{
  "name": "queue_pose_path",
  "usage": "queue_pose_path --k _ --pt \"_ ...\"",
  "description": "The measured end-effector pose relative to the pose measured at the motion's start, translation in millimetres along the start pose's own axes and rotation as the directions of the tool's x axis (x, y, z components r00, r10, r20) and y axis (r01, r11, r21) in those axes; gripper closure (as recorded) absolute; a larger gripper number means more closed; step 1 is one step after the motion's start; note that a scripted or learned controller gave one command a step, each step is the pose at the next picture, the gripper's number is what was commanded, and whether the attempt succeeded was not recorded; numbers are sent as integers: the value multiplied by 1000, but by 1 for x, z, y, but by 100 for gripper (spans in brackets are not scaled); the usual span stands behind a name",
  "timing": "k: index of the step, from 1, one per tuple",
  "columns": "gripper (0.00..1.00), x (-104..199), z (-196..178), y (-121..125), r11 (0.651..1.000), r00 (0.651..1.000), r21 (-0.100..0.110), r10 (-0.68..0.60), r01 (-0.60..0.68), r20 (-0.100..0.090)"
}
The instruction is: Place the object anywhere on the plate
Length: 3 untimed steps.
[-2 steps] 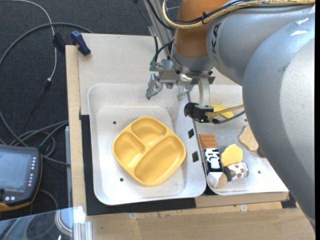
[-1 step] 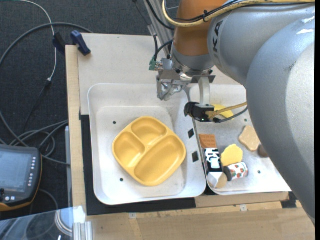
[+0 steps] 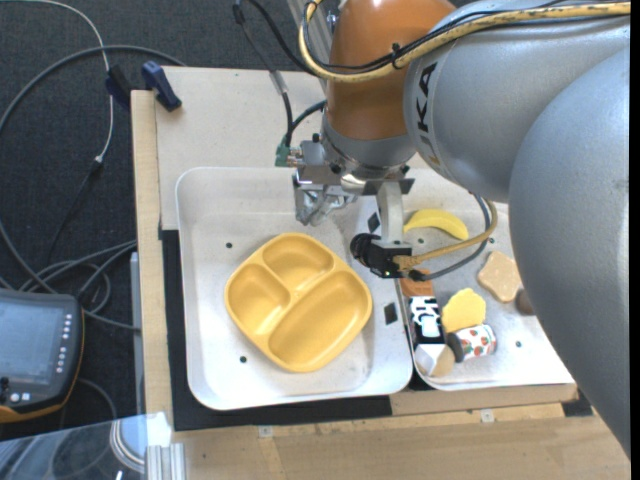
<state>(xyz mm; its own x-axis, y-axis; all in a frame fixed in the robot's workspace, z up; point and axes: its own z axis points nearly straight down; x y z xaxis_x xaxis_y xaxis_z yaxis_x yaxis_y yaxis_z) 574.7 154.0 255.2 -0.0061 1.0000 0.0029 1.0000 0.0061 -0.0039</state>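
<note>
A yellow plate (image 3: 300,301) with three compartments lies in the left white bin (image 3: 200,268), and nothing rests on it. My gripper (image 3: 317,206) hangs over the far part of that bin, just beyond the plate's far rim. The bulky orange and grey wrist above hides much of it. I see no object clearly in its grasp. The loose objects lie in the right bin (image 3: 500,373): a banana (image 3: 438,224), a yellow piece (image 3: 464,308), a tan slice (image 3: 500,276) and a small printed can (image 3: 472,343).
A black and white item (image 3: 425,318) lies along the wall between the two bins. Black cable loops (image 3: 385,256) hang from the wrist over that wall. The grey arm covers the right side of the view. A blue clamp (image 3: 160,83) sits at the bench's far left corner.
</note>
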Motion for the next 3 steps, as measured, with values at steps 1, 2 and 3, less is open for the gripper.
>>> queue_pose_path --k 1,2,3 --pt "100 -16 -34 -38 1000 1000 -1 8 -8 1" --pt "100 -15 -43 -37 1000 1000 -2 5 -5 2" --pt "100 -30 -17 -16 1000 1000 0 10 -10 4"
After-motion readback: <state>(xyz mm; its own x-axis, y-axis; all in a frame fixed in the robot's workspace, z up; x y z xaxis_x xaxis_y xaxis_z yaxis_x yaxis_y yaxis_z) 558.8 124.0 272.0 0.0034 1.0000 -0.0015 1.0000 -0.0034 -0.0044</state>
